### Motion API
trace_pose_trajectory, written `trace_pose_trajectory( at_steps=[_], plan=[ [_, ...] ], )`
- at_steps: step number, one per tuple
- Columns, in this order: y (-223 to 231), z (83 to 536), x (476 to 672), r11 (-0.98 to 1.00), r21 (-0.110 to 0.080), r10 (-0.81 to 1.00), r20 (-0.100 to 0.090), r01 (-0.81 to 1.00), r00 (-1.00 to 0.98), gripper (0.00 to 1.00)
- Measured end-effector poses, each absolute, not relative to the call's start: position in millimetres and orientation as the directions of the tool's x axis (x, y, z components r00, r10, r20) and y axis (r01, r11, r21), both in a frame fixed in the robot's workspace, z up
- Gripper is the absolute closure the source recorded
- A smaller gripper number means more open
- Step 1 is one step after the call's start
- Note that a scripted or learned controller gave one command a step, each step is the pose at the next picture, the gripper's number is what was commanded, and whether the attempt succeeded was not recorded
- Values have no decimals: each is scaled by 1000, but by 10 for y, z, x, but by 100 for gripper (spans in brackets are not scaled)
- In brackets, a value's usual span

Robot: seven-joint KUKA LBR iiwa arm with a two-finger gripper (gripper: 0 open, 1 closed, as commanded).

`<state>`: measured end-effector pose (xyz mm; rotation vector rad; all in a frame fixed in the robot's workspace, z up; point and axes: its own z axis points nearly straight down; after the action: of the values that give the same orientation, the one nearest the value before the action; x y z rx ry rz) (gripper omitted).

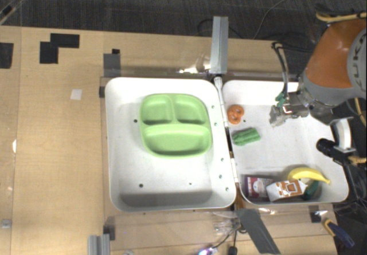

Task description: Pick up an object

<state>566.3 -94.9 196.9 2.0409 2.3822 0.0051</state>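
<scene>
Looking down from the camera view, the table [57,150] has two white bins side by side. The left bin [123,185] has a green divided plate [174,124] sitting flat in it, a bit toward the far side.

The right bin [269,156] is where the graspable stuff is. There's a small orange round thing [235,113] right up against the divider wall, and a green pickle-looking object [246,136] just beside it, slightly nearer the camera. Along the near edge of that bin there's a dark packet [257,185], a small carton [285,190] touching it, and a banana [308,176] lying against the carton's top.

The arm [338,62] comes in from the right, and the tool [283,110] sits over the far part of the right bin, well apart from the banana pile and off to the right of the orange thing. Honestly can't tell how wide it's open, too small and cluttered, and I see nothing clearly held in it.
</scene>
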Motion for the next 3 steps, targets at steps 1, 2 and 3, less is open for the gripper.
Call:
trace_pose_trajectory(
  at_steps=[1,2,3],
  plan=[
    [-701,1841,5456,138,2,990,0,990,-138,100],
    [-537,1845,5344,106,2,994,0,994,-106,100],
    [-394,1841,5244,60,2,998,1,998,-60,100]
  ],
)
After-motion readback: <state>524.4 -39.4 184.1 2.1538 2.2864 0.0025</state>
